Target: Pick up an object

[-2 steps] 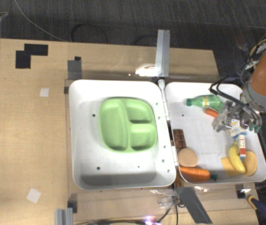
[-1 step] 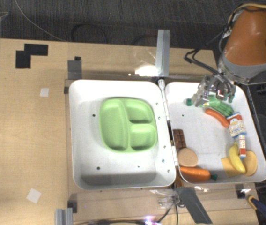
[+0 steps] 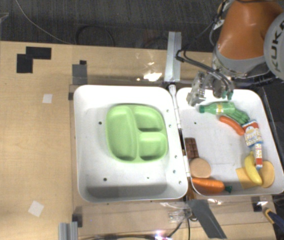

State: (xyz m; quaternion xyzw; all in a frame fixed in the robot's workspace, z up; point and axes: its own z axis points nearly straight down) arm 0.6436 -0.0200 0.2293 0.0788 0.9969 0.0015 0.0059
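Because the task named no particular item, the most likely target was judged to be the green bottle, which lay on its side near the far edge of the right bin, its neck pointing toward the bin's far-left corner. The gripper hung just above that neck end, a position consistent with an approach to a grasp; nothing was visible between the fingers, and whether they were spread or closed could not be determined from this angle. An orange carrot-like item lay against the bottle's near side, which could complicate a clean closure. Further along the right wall lay a small labelled bottle, then a banana among other yellow pieces. Near the dividing wall lay a chocolate bar, a round biscuit and a second carrot. The left bin held a green compartment tray, set apart from the pick area. Both bins rested on the worktop.
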